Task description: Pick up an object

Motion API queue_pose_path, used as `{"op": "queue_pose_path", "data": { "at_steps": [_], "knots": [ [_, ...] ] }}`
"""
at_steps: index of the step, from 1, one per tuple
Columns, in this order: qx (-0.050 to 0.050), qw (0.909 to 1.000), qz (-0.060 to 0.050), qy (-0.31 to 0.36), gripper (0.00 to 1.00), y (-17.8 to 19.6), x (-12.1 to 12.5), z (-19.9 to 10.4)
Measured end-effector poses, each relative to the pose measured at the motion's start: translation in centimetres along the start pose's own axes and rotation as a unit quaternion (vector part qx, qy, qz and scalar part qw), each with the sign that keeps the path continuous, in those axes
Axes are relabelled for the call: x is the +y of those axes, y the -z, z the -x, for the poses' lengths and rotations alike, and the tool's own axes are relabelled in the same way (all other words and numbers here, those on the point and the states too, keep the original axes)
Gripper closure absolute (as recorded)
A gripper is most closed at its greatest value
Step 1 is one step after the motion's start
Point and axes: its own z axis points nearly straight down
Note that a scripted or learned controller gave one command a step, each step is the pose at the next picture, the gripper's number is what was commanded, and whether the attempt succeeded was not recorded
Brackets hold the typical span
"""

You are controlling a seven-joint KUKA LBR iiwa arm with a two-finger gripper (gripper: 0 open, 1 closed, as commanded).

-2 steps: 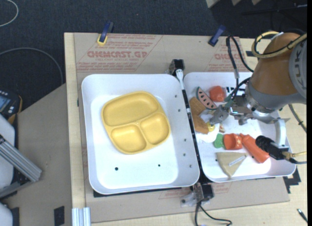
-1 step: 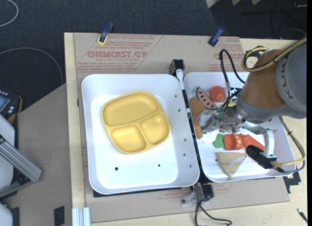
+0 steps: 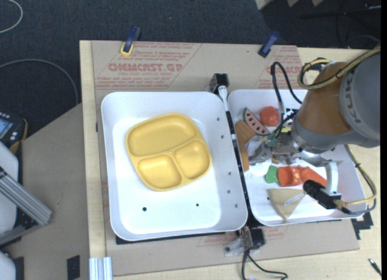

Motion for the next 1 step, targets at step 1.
{"op": "queue_pose_path", "data": {
  "at_steps": [1],
  "knots": [
    [-0.002,1.0,0.004,-0.001,1.0,1.2,0.18,0.09]
  ]
}}
